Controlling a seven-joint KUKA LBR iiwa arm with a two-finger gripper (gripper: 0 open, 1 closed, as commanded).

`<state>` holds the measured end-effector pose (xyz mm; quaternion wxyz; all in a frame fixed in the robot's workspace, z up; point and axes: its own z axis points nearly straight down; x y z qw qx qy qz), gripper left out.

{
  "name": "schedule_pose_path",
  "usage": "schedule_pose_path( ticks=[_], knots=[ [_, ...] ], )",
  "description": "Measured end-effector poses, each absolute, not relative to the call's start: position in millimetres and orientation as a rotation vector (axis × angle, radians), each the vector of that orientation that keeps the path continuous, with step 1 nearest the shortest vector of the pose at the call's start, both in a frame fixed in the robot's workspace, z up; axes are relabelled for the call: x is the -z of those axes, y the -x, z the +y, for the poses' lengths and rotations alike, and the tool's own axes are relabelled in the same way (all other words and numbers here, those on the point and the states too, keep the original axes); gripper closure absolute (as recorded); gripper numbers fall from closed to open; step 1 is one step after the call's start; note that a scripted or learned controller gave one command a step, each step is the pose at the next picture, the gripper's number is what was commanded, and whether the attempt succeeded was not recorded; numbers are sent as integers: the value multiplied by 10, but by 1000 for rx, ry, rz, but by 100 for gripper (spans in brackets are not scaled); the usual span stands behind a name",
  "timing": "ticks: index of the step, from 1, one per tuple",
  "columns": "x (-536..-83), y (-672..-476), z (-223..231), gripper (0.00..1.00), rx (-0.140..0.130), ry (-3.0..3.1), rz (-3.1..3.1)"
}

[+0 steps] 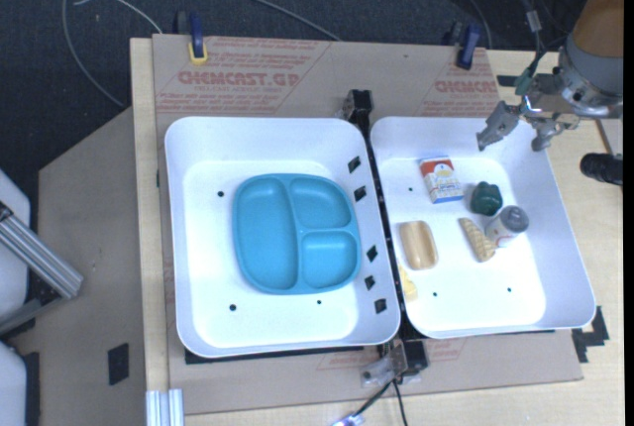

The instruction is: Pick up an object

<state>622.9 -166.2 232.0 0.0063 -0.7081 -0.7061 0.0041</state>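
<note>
Near the bottom of the frame I see the front rims of the two white bins. The left bin (188,216) holds a blue plate (295,232) with three parts. The plate sits flat in the middle of that bin.

The right bin (555,246) holds the small things I can pick from. Closest to me is a tan bread roll (418,244) in the lower left part of this bin. Just right of it lies a pale cone-shaped toy (477,240), and a small grey and white thing (510,221) is touching or nearly touching it. A bit farther up is a dark green lump (485,198). To its left stands a little red and white box (439,180).

Farthest away, at the upper right of the frame, is my gripper (517,129). It hangs over the top edge of the right bin. Its two fingers are spread apart and nothing is between them.

So I think the job is only starting. Nothing is picked up yet. I need to choose a thing, go down, pinch it and lift.
</note>
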Motion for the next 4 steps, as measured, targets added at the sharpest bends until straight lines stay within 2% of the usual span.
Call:
schedule_pose_path(
  ticks=[1,2,3,4],
  knots=[
    [-2406,-6256,-1657,0,0,2221,-2221],
    [-1923,-6228,-1561,0,-4,2216,-2219],
    [-1405,-6171,-1650,0,-6,2218,-2216],
    [-921,-6188,-1648,0,4,2223,-2221]
  ],
)
